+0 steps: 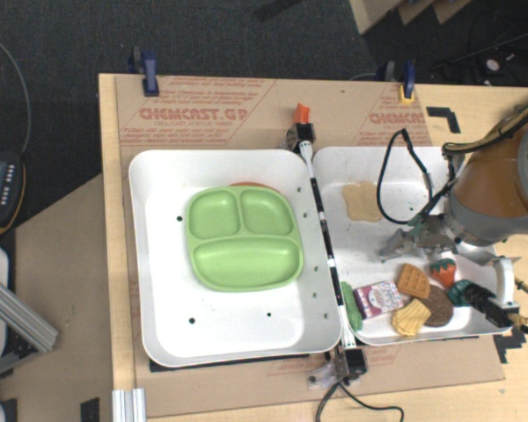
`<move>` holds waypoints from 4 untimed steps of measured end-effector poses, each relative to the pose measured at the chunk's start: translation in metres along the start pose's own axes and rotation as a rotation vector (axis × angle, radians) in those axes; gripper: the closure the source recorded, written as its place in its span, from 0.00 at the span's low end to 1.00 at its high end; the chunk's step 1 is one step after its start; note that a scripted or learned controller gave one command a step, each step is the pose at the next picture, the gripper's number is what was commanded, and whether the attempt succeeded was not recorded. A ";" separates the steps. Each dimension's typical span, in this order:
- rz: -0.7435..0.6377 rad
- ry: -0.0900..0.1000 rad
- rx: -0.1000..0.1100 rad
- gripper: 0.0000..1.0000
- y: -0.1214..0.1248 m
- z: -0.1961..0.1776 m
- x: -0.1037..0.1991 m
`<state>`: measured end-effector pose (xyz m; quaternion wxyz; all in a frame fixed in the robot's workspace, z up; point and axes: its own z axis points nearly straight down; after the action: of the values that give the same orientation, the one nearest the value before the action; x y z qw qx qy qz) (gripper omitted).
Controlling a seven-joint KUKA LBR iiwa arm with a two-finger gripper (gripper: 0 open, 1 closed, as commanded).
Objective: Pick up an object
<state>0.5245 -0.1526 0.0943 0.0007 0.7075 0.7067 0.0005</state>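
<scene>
While the left bin point(158, 262) holds a green tray point(244, 239), the claw's point(411, 246) state is unclear.

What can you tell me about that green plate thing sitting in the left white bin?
The green plate is a pale green divided tray that looks like smooth plastic, with rounded corners. It has three compartments: two smaller ones along the far side and one wide one along the near side. It lies flat, right way up, near the middle of the left bin, slightly turned. Something orange-red peeks out from under its far edge. Its compartments hold nothing.
</scene>
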 end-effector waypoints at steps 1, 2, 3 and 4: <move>0.002 0.001 0.005 0.00 -0.038 0.010 -0.020; -0.003 -0.004 -0.005 0.00 0.034 0.009 -0.051; 0.001 0.003 0.008 0.00 -0.040 0.009 -0.029; -0.001 0.001 0.002 0.00 -0.045 0.010 -0.032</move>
<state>0.4791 -0.1841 0.0846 -0.0005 0.7071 0.7071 -0.0001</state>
